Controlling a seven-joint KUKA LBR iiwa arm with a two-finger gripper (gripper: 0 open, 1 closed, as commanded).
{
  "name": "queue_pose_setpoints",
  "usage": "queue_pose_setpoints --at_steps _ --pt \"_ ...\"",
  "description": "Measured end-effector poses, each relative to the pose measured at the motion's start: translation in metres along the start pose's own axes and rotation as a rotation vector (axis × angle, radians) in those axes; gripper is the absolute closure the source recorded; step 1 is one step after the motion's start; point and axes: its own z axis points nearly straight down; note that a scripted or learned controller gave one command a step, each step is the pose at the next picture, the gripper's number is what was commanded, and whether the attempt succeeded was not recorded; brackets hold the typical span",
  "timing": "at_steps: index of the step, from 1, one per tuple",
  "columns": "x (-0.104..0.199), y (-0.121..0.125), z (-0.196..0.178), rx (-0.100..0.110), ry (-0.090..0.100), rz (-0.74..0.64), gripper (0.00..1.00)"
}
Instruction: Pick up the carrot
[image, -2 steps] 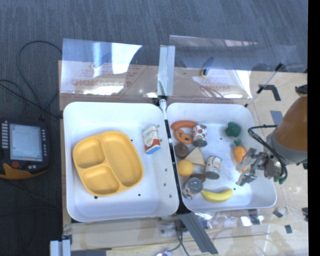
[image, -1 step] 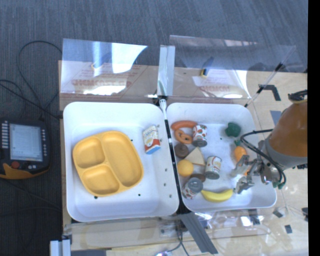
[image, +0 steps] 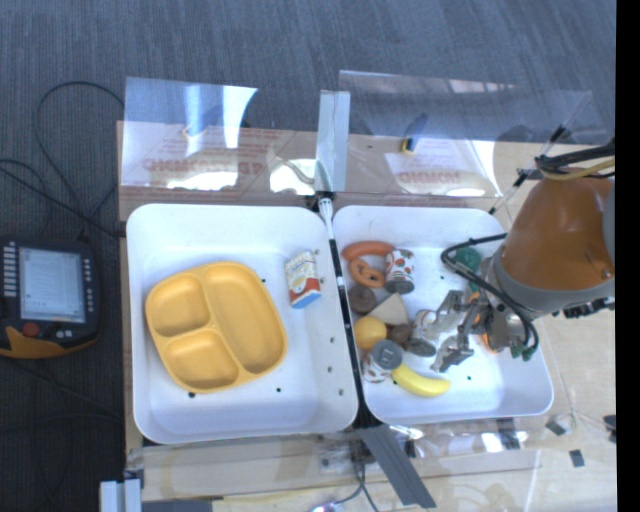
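Over the right bin (image: 520, 395), low among the toys: gripper (image: 450, 338) with jaws apart, nothing clamped between. Just to the right of the jaws, beside them and not between: carrot (image: 491, 339), partly hidden under the wrist. Near, on the left: banana (image: 421, 381).

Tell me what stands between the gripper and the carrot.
Nothing visible. The carrot, partly hidden by the arm, lies right beside the gripper in the right bin; the banana lies on the gripper's other side.
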Motion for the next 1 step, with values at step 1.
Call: queue_pose_setpoints --at_steps 1 --pt "0.0023 -0.0034 0.0031 0.001 0.007 0.006 0.00"
